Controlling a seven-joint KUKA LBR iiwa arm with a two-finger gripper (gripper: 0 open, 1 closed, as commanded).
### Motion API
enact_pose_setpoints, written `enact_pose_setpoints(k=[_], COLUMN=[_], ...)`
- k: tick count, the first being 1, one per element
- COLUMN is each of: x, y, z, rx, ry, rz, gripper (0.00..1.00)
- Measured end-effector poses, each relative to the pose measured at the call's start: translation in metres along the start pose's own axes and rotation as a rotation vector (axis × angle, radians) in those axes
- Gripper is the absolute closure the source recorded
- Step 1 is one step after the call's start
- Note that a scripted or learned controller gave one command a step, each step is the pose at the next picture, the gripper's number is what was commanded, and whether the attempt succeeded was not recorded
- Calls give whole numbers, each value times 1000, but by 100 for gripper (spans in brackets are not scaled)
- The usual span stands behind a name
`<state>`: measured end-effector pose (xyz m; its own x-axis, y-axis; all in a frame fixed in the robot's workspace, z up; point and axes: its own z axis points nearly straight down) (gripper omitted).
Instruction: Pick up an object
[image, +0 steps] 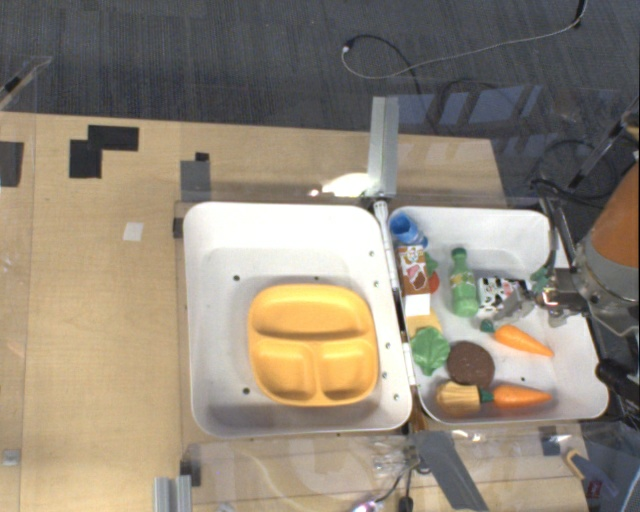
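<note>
Jaws hidden; carrot, green bottle nearby.

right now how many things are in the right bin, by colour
orange: 2, carrot, carrot
green: 2, bottle, leafy piece
blue-capped: 1, bottle
yellow: 1, block
brown: 1, round cookie
black-and-white: 1, small toy
total: 8

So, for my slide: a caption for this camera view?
Yellow tray in left bin; toy foods in right bin.
</note>
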<state>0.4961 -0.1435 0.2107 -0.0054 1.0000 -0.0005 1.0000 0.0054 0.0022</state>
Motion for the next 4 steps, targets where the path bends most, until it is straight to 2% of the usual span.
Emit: enact_pose_setpoints(k=[1,2,3,4], x=[-11,-11,40,19], y=[34,36,100,141], z=[101,89,-10,-60], rx=[0,-6,-4,-3], ry=[0,-1,0,-1], rz=[-153,-154,-3,329], gripper=[0,100,100,100])
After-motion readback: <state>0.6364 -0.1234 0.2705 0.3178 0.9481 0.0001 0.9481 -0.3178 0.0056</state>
